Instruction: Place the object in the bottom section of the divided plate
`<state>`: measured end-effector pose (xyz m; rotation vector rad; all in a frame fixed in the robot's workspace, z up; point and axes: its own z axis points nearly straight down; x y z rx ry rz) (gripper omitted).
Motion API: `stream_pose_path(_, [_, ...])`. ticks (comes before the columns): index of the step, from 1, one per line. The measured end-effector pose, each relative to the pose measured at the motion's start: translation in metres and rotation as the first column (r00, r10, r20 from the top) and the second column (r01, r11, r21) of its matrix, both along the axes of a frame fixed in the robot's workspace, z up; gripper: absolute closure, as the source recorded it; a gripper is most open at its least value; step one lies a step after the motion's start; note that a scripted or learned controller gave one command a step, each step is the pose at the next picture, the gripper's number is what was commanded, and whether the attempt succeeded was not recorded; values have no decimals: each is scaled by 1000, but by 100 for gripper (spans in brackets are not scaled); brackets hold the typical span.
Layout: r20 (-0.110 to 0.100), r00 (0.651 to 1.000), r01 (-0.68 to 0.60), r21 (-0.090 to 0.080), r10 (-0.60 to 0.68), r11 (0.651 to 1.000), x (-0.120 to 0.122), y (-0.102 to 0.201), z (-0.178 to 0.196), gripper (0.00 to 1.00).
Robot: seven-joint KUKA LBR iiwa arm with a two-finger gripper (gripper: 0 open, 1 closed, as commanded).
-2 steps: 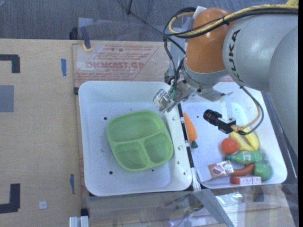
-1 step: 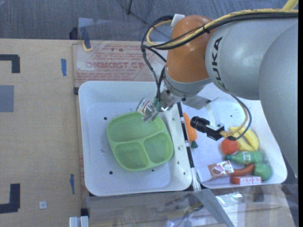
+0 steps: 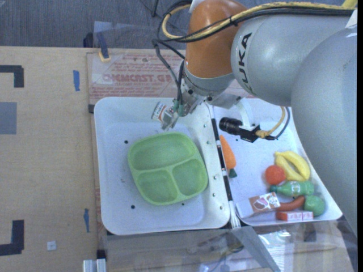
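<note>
Plate (image 3: 167, 169), green and divided into three sections, lies in the middle of the left bin (image 3: 108, 152), slightly turned, with one large section toward the top of the frame and two smaller ones toward the bottom. All three sections look bare.

Above the plate's upper right rim hangs the hand (image 3: 168, 116), at the end of the grey arm (image 3: 272, 50) that sweeps in from the upper right of the frame, its orange band (image 3: 212, 35) just above the wrist. A small light-coloured object (image 3: 163, 114) with a touch of red sits at the fingertips, just above the plate's top edge; it is too small and blurred to tell what it is, or whether the fingers truly grip it. How far the hand is open cannot be told.

The right bin (image 3: 249, 152) holds the other things. A carrot (image 3: 228, 153) lies along its left wall, near the divider between the bins. Lower right in that bin are a banana (image 3: 295, 163), a tomato (image 3: 275, 174), a green bottle (image 3: 296, 188), a red chili (image 3: 290, 204), a green round thing (image 3: 315, 205) and a small carton (image 3: 262, 202), bunched close together.

Both bins rest on the counter (image 3: 45, 152), which is brown and carries black marks and bits of blue tape at the left of the frame.
</note>
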<state>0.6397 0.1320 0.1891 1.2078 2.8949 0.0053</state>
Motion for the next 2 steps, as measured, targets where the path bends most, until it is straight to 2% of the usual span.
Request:
stream_pose_path(1, [-4, 990, -138, 0, 138, 990, -57, 25, 47, 100])
stream_pose_path(2, [-4, 991, -137, 0, 137, 991, -57, 24, 47, 0])
